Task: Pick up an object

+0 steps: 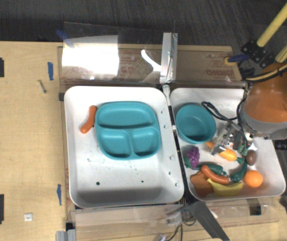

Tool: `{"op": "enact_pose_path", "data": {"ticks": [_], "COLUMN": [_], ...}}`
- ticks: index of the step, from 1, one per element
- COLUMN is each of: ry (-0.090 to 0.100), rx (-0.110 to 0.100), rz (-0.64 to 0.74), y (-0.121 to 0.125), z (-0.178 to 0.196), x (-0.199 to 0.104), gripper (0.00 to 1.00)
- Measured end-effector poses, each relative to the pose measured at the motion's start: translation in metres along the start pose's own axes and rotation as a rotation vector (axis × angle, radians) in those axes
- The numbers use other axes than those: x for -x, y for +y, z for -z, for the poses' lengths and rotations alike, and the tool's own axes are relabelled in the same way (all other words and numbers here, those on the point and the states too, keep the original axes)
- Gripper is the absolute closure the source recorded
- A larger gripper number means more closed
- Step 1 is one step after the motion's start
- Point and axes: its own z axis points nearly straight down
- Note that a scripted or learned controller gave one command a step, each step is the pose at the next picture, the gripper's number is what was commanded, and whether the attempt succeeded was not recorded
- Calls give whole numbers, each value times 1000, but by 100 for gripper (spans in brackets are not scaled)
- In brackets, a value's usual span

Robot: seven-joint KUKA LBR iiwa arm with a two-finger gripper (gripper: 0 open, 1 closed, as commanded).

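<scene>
From the camera view, my claw [232,143] hangs low in the right bin [276,182], over the heap of toy food — just above a small yellow-orange piece [228,155], with a purple piece [192,156], a red-orange sausage [216,173], a banana [226,187] and an orange ball [253,178] crowded near. Whether my claw is spread or closed I cannot tell; the metal blurs into the clutter, and I see nothing clearly gripped. The teal bowl [195,122] sits beside me. In the left bin [78,185] lie a teal divided plate [128,129] and a carrot [89,119]. I judge the pick not yet done — grasp and lift remain.
</scene>
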Motion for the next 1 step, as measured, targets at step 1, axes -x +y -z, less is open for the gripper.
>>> {"op": "enact_pose_path", "data": {"ticks": [1], "ry": [16], "rx": [-2], "rz": [54], "y": [89], "z": [87], "x": [14], "gripper": [100]}}
